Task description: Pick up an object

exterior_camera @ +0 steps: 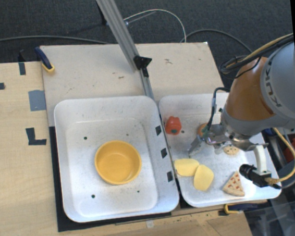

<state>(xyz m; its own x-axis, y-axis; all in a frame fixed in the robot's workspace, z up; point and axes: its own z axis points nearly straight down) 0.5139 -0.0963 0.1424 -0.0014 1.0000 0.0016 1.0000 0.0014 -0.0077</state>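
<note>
Arm bent low over right bin (188, 105); gripper (198, 142) at 9 o'clock of wrist, finger state unreadable. Two smooth yellow lumps (194, 173) below.

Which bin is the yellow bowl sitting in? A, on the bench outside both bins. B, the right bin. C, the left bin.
C: the yellow bowl sits inside the left bin, while the gripper hangs over the right bin.
</note>
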